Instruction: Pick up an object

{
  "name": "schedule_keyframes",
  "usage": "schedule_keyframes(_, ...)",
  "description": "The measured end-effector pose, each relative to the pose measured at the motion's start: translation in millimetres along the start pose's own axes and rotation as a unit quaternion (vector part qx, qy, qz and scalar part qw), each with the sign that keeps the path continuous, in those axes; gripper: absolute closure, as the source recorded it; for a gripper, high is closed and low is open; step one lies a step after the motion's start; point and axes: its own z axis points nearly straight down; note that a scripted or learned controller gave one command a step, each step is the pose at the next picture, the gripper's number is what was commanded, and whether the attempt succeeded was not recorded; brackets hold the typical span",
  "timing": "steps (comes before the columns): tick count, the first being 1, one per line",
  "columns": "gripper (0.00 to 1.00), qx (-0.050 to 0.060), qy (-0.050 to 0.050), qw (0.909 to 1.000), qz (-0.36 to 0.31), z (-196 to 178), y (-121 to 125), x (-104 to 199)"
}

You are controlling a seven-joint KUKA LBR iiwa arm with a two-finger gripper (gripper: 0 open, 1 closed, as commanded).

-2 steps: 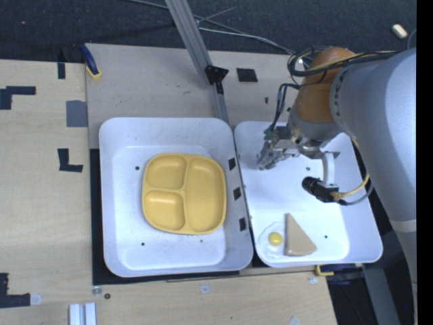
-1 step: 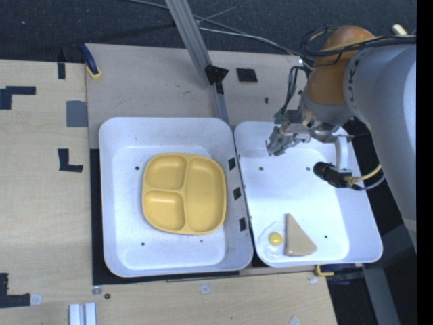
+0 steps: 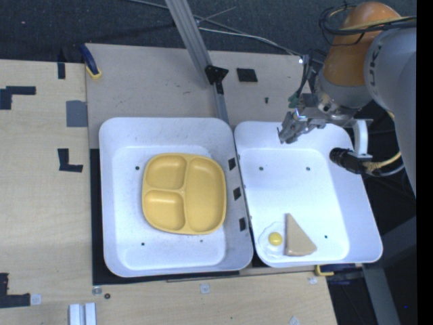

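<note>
While apart from pincer (image 3: 289,133): wedge (image 3: 298,237), egg (image 3: 274,239), tray (image 3: 184,193).

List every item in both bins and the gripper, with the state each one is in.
yellow divided plate: flat, right way up, in the left bin.
tan wedge: lying flat, right bin's near corner.
fried egg toy: flat, beside the wedge.
gripper: over the right bin's far edge, holding nothing visible.

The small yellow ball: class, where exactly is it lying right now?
The yellow ball lies in the right bin's near-left corner, just left of the tan wedge.
</note>
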Motion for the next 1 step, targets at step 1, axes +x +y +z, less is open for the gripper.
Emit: schedule_keyframes(1, 1.0, 0.002, 0.0, 1.0, 0.0, -32.2, 0.6, 0.4)
